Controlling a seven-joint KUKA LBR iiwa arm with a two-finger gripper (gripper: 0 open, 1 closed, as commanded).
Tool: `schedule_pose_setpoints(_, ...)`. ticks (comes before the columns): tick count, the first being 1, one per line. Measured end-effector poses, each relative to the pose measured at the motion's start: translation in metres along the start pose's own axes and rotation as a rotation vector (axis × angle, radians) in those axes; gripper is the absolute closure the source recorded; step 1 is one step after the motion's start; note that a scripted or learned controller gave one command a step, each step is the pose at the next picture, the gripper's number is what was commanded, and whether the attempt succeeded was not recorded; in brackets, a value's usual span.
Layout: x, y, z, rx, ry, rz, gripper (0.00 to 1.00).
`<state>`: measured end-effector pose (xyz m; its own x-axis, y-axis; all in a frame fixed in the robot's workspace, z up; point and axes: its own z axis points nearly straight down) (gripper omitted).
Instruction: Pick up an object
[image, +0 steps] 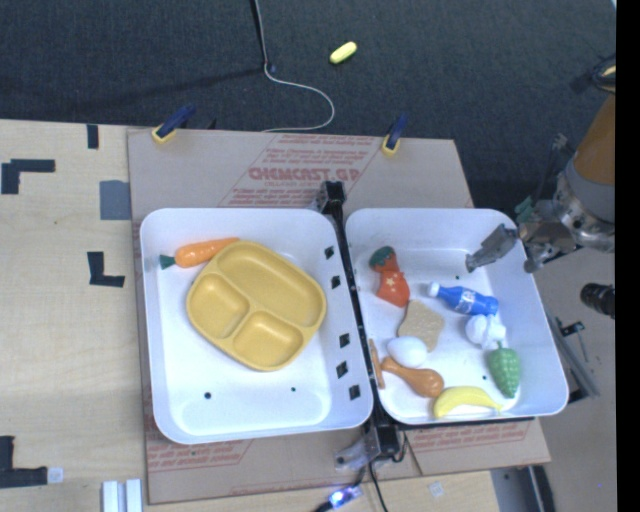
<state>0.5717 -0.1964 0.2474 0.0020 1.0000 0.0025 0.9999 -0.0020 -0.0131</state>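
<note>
Cardboard (300, 170) under both bins (160, 330) — dark carpet (130, 60) beyond.

Two bins (160, 330); one tray (257, 303)

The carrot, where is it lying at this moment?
In the camera view the carrot lies in the left bin, near its upper left corner, just beside the upper edge of the yellow tray.

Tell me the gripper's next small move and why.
Probably lower the gripper down and left toward the blue bottle. The gripper hangs above the right bin near its upper right rim with nothing between its fingers, and the bottle lies closest below it.
</note>
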Motion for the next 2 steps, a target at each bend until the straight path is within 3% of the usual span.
schedule_pose_setpoints(1,0.000,0.002,-0.007,-0.012,-0.003,-0.003,0.00)
schedule_pose_setpoints(2,-0.004,-0.006,0.053,-0.006,-0.002,-0.002,0.00)
